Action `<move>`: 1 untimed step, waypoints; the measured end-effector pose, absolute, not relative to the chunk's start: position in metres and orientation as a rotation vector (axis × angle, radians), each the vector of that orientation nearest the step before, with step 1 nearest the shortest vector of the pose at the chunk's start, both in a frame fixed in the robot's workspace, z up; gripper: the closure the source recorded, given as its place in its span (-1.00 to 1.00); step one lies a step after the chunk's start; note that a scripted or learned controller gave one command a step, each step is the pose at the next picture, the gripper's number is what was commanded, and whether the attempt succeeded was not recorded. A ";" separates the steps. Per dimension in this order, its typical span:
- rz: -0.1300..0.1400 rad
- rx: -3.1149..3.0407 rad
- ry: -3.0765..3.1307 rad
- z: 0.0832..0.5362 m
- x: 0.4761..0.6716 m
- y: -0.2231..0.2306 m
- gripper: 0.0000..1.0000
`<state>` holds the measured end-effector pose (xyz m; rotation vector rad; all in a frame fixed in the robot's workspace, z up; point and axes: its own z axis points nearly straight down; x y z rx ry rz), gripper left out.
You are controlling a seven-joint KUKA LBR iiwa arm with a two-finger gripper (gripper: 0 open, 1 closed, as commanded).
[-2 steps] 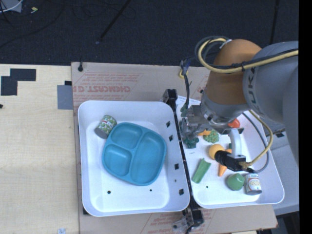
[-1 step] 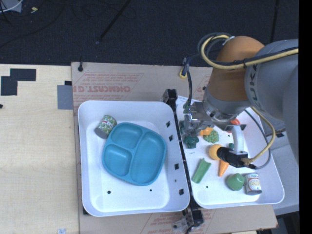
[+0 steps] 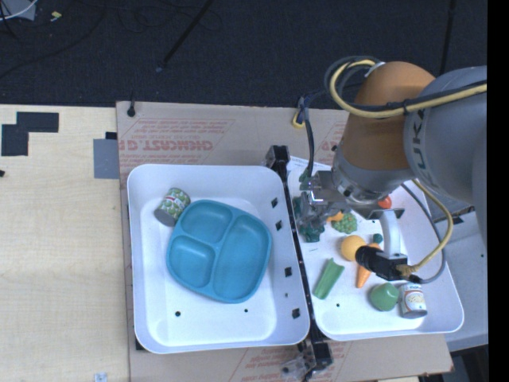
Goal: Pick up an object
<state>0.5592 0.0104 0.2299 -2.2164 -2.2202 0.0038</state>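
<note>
The 2 bins lie side by side. Nearest in the right bin (image 3: 445,325) are a small can (image 3: 412,301) and a green wedge (image 3: 328,278). Farther back, the gripper (image 3: 312,213) hangs low at this bin's left wall over a dark green object (image 3: 308,231), probably the target. I cannot tell its state.

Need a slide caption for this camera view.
Arm's pincer low over right bin toys; blue plate in left bin.

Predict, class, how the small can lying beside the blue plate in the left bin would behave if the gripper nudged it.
The small can lies tilted on its side against the blue plate's rim, so a nudge would probably roll it across the left bin's smooth floor. It looks rigid, so squeezing likely won't deform it. Its curved wall may slip between fingers.
</note>
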 end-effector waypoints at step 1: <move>0.003 -2.221 -2.219 0.231 0.573 -0.003 1.00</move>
